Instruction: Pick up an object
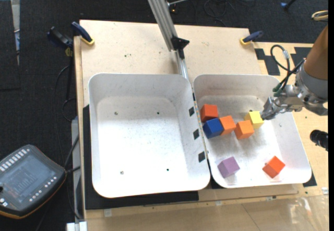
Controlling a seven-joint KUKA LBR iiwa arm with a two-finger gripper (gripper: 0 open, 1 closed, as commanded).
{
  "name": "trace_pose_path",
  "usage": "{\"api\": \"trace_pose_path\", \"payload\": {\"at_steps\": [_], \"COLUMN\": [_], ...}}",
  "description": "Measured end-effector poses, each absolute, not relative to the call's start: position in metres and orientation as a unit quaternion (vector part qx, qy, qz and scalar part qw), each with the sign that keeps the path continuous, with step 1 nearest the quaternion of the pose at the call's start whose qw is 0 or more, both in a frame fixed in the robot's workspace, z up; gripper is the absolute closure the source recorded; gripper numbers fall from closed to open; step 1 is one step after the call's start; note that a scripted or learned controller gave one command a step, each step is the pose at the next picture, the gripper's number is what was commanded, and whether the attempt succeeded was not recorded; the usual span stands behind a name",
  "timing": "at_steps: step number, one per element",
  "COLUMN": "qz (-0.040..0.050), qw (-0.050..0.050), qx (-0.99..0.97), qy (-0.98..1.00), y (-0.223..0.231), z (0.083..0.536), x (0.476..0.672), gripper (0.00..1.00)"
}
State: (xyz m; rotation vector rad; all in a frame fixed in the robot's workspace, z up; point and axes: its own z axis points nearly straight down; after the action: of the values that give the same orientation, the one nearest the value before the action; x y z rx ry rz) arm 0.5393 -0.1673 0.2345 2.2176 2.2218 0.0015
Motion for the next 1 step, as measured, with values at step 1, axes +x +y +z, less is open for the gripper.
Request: {"api": "trace_pose_path", "payload": {"at_steps": [1], "qz": [0.0006], "qw": [-0.001], "qx": [0.704], "qy": [0.710], "y": [-0.1065], "z": [0.2317], "x": [0.5355], "gripper": [1.00]}}
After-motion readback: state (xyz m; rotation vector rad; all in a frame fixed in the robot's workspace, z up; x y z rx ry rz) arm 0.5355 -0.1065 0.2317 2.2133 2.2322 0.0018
